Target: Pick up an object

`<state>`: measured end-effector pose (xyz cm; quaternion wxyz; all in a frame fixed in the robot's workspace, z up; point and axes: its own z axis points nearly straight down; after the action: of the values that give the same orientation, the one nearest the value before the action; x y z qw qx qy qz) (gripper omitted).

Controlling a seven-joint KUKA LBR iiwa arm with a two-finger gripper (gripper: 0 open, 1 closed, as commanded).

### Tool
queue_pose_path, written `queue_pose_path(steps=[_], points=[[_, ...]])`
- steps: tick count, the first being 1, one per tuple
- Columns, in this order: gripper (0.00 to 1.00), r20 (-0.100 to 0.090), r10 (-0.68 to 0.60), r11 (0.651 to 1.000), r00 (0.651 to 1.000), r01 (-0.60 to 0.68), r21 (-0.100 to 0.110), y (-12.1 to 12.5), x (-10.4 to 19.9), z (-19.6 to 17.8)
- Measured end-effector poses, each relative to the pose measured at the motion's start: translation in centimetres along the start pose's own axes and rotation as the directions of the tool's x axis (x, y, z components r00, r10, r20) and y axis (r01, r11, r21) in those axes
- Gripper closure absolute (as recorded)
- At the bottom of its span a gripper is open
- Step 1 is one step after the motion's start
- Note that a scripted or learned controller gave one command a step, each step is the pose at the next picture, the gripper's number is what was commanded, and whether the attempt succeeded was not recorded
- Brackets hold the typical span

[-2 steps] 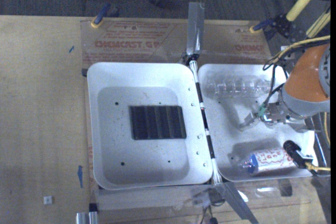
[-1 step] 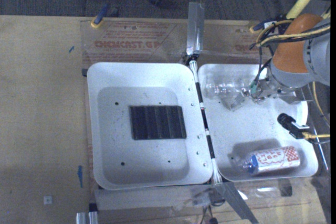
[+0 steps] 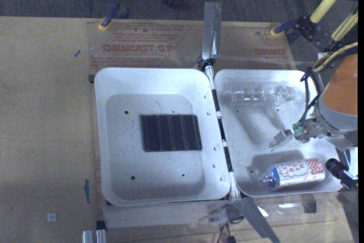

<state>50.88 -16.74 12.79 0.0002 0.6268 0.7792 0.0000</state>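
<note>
The nearest candidate for me is the small clear plastic bottle with a red-and-white printed label and a blue neck [image 3: 293, 172], lying on its side along the near wall of the right white bin [image 3: 250, 139]; behind it, near the far wall, a clear ribbed plastic bottle [image 3: 259, 94] also lies flat, almost glassy against the white. My gripper [image 3: 282, 138] hangs over the bin floor between the two, apart from both, and I judge I am in the approach step with nothing taken yet. Whether my fingers stand spread or pressed together I cannot tell. Next I need to settle on one bottle, line up across its round body and come down squarely, since smooth cylinders roll. The left white bin [image 3: 114, 122] holds a dark ribbed rectangular slab [image 3: 170, 132], flat and matte.
</note>
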Motion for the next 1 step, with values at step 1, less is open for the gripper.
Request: queue_pose_path(steps=[1], points=[[0.0, 0.003, -0.099, 0.995, 0.995, 0.099, -0.008, -2.81, -0.26, 4.01]])
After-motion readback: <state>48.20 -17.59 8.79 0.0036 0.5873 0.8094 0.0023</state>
